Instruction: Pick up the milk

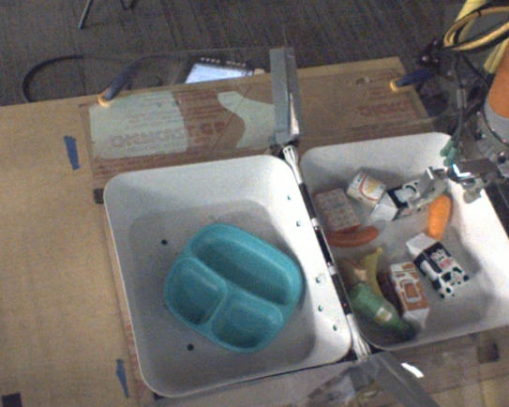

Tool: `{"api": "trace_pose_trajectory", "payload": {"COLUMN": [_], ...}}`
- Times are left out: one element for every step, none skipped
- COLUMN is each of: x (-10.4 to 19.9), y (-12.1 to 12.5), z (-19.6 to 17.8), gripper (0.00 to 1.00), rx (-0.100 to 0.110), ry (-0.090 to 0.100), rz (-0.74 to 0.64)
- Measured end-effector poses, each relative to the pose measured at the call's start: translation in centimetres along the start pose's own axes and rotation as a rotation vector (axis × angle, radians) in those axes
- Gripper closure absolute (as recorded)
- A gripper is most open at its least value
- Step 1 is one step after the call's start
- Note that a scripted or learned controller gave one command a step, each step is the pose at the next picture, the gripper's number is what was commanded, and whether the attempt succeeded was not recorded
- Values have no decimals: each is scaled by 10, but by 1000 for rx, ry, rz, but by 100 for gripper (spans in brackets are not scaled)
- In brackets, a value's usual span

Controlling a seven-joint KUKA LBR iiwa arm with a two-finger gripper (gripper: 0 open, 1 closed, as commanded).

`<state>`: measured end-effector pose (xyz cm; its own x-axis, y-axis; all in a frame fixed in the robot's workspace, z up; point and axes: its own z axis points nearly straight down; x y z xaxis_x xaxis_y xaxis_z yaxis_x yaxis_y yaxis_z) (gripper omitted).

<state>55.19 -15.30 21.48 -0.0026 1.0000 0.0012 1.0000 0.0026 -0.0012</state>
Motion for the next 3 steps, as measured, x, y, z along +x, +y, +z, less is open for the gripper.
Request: {"api": "trace_pose_trajectory", "payload": {"x": [-23, 38, 36], "y": [-52, -66, -64], "z": [107, 120, 110], "gripper": [0, 0, 100], "rx": [-5, -27, -34], "ry": [-3, -19, -22], "rz": [-101, -214, -210]}}
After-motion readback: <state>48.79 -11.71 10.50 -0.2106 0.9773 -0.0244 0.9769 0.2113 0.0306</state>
